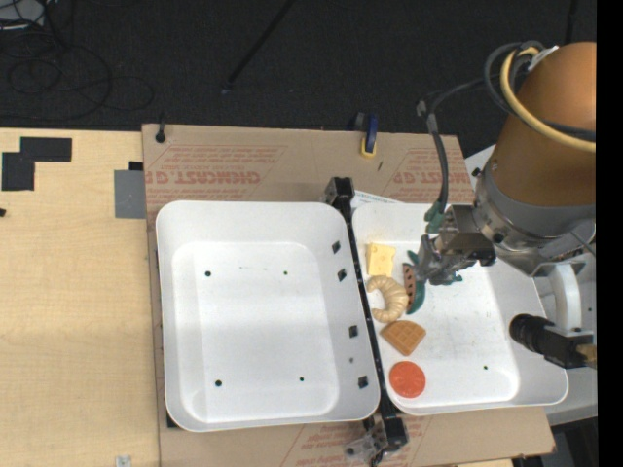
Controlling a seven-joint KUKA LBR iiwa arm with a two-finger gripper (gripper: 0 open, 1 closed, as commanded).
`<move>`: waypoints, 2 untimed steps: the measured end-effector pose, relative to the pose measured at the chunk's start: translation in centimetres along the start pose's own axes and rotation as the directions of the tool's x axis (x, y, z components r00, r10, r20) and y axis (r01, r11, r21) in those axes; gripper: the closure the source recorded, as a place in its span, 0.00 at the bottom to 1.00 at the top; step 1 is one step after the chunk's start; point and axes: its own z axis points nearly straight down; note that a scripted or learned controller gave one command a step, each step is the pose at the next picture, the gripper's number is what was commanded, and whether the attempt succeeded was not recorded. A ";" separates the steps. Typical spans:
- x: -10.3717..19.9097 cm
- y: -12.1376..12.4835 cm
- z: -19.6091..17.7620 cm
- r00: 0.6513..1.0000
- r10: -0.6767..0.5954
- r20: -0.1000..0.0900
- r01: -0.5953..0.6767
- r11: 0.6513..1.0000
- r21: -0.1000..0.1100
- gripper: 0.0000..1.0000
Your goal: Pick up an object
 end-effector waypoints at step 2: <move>3.2 1.0 -2.1 1.000 0.000 0.000 0.000 1.000 0.007 1.00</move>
